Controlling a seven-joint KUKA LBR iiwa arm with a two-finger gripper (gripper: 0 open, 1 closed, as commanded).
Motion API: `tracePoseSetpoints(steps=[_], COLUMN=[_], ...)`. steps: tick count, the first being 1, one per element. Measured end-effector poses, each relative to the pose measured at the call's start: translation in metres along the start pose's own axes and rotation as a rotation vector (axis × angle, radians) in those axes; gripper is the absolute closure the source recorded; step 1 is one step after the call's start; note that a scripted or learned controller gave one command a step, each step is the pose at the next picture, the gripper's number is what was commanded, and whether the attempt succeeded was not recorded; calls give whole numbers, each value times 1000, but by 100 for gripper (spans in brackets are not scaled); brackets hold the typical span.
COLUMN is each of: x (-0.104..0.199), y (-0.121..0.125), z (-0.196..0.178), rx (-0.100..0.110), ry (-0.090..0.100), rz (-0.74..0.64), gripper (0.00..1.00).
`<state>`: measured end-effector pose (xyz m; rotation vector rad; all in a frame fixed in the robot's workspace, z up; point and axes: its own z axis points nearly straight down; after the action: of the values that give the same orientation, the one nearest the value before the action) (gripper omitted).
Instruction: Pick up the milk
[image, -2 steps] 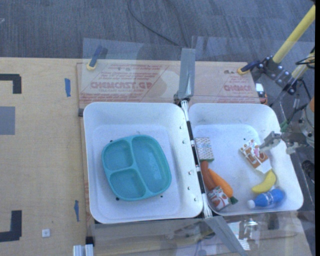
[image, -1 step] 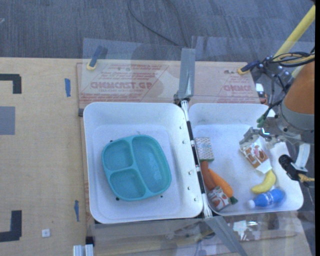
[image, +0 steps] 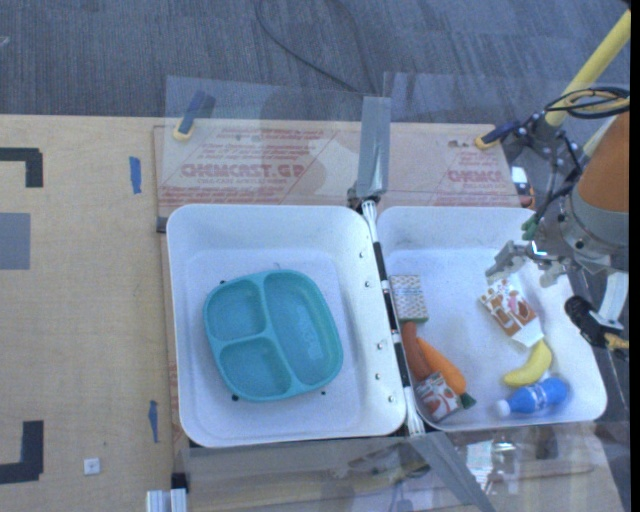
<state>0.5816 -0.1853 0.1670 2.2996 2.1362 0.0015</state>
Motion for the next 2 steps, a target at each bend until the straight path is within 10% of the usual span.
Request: tracePoseSetpoints(steps=[1,2], x=[-22,-23], y=[-7,-7], z=[69,60], rx=[0,-1], ry=[1,0], rz=[34,36], gripper=[0,100])
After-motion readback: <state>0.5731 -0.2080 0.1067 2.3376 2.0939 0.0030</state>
